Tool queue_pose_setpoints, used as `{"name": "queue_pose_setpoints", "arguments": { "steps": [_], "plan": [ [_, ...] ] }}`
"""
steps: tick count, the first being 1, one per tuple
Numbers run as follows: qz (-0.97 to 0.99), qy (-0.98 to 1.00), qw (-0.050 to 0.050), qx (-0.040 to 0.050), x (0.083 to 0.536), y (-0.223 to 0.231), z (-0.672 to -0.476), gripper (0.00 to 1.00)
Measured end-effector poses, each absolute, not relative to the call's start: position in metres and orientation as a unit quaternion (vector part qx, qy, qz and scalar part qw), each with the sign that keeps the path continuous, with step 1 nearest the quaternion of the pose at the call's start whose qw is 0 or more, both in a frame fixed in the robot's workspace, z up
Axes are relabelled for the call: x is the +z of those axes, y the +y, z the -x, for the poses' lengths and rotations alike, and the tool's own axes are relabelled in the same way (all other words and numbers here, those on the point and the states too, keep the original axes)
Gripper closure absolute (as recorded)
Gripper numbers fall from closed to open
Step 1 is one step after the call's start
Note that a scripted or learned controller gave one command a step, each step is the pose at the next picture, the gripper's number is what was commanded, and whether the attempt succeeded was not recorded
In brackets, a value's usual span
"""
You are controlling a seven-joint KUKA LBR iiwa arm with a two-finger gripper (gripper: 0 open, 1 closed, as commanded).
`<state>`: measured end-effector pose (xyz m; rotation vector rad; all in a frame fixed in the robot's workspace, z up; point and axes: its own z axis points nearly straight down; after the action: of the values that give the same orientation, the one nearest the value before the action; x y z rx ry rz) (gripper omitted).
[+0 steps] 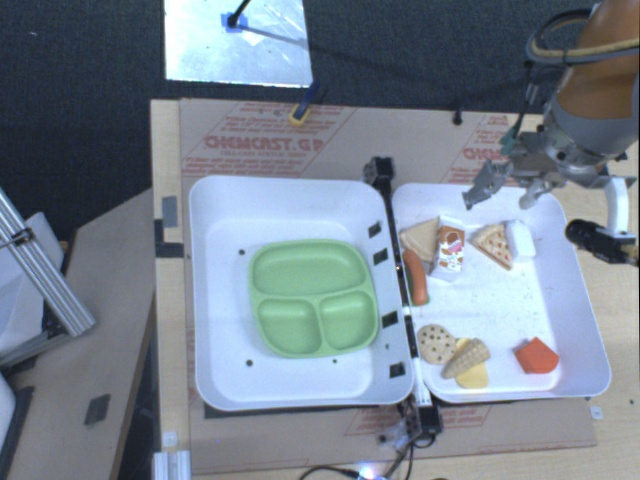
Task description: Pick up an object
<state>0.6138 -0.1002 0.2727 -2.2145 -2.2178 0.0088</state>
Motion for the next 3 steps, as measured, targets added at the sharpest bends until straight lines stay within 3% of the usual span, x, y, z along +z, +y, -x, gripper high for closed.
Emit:
{"name": "queue_pose_setpoints", "arguments": {
  "steps": [1, 3],
  "plan": [
    [0.706, -0.708, 0.000, -0.0005, 0.279, -0.100, -0.616, 0.00],
    [0.707, -0.707, 0.001, 0.0009, 0.181, -0.108, -0.633, 0.00]
  ]
}}
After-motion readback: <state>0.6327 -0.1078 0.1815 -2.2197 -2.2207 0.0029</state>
